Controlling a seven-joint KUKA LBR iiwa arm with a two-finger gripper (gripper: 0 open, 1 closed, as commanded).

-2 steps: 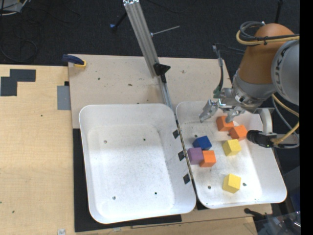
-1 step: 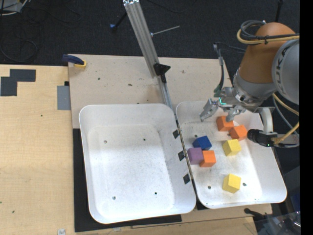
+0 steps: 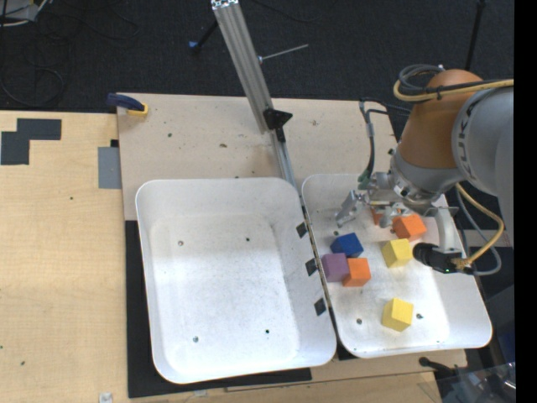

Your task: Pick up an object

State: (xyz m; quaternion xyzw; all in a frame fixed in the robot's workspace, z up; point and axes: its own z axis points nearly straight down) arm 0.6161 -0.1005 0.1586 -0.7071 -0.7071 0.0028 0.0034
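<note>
Six small blocks lie in the right bin (image 3: 470, 330), and none of them sits in the claw (image 3: 369, 204), which hangs over the bin's far end. Its metal fingers point toward the divider, but whether they stand wide or narrow I cannot tell from this slant.

Just right of the claw, partly under the wrist, an orange block (image 3: 410, 226) rests on the bin floor, with a small reddish piece (image 3: 383, 217) peeking out beside it. A little nearer the camera sits a yellow block (image 3: 397, 252). Toward the divider, a blue block (image 3: 346, 244), a purple block (image 3: 335, 267) and a second orange block (image 3: 357, 272) crowd together, touching or nearly so. Another yellow block (image 3: 398, 313) stands alone near the front of the bin, well apart from the rest. The left bin (image 3: 168, 217) lies beside it on the bench (image 3: 193, 133).

The step in hand looks like the approach: no grasp is made yet. The next move calls for choosing one block, centring the claw above it and descending. The lone yellow one seems the cleanest target; the clustered three risk a nudge.
</note>
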